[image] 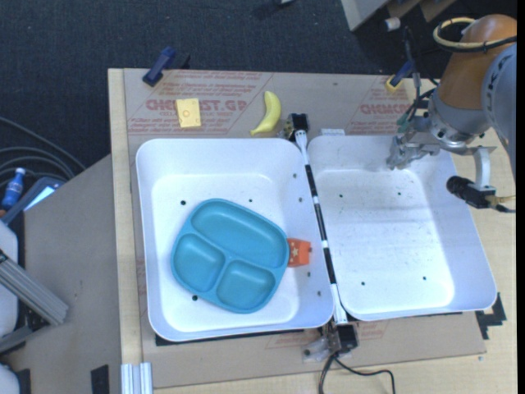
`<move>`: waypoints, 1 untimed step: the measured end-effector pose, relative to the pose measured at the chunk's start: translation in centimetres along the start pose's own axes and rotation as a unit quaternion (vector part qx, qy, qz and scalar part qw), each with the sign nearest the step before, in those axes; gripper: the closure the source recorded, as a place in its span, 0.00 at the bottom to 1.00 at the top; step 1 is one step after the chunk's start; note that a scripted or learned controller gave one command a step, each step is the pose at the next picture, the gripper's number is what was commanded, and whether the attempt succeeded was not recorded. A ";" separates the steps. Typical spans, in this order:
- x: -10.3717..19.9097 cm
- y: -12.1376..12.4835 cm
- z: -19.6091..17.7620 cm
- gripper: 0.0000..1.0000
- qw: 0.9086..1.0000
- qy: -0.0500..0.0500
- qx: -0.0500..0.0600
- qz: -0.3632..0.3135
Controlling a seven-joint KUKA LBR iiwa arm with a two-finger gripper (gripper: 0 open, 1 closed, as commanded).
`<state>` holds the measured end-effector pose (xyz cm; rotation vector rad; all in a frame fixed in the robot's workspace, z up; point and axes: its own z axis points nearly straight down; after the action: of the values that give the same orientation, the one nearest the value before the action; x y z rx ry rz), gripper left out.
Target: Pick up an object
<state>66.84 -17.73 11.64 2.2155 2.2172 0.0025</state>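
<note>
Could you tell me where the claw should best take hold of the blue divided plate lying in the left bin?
Probably the blue divided plate's raised outer rim, coming from above at its upper-left edge. It lies flat, so only the rim offers a thin lip to pinch. A small orange object touches its right edge, and the left bin's floor shows bare on the upper left.

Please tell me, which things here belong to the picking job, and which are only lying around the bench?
For the job:
blue divided plate in the left bin
small orange object beside it
claw over the right bin

Just lying about:
banana
yellow square
blue clamp
</note>
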 end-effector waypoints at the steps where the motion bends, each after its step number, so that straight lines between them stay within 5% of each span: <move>1: 0.0 0.0 0.0 0.00 1.000 0.000 0.000 0.000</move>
<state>66.83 -17.72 11.63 2.2156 2.2175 0.0020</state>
